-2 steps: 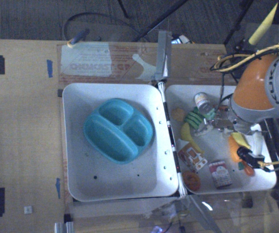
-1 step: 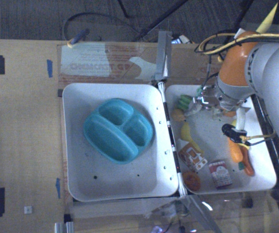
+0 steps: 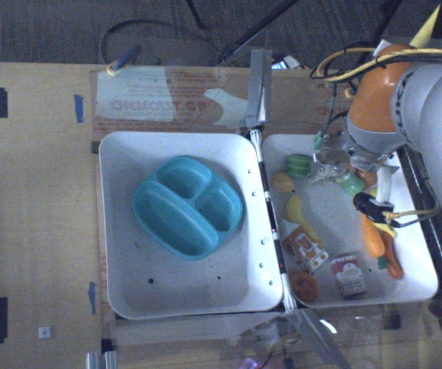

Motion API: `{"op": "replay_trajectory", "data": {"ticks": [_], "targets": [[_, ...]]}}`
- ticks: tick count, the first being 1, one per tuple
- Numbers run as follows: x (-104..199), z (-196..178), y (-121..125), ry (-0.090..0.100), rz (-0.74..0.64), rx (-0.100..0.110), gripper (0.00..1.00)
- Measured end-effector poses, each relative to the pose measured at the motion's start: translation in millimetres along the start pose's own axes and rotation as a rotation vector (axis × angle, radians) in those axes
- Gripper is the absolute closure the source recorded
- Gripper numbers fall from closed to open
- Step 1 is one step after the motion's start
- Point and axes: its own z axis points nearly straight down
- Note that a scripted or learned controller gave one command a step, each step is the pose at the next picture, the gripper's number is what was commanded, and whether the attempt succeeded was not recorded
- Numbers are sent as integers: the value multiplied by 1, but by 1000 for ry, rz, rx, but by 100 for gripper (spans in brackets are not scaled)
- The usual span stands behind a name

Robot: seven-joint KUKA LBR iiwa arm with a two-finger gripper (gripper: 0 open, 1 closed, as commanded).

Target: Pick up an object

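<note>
Two white bins: the left bin [image 3: 121, 283] holds one teal tray [image 3: 187, 206]; the right bin [image 3: 417, 279] holds one banana [image 3: 299, 215], one carrot [image 3: 374, 241], one small carton [image 3: 349, 274].

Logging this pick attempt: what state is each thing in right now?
Gripper: low in the right bin's far end, among the toys.
Teal divided plate: upright, compartments bare, in left bin.
Banana: lying flat, untouched.
Carrot: lying flat.
Red carton: lying on its side.

On the worktop [image 3: 36, 229] two bins stand side by side. The left bin [image 3: 128, 283] holds a divided plate [image 3: 187, 206]. The right bin [image 3: 420, 279] holds a banana [image 3: 299, 214], a carrot [image 3: 374, 241] and a small carton [image 3: 349, 274].
</note>
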Motion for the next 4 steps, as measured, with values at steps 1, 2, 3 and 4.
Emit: {"op": "replay_trajectory", "data": {"ticks": [1, 2, 3, 4], "targets": [[15, 11, 23, 0, -384, 11, 100], [78, -132, 19, -1, -369, -2, 100], [78, -131, 19, -1, -369, 0, 0], [46, -192, -34, -1, -203, 2, 0]]}}
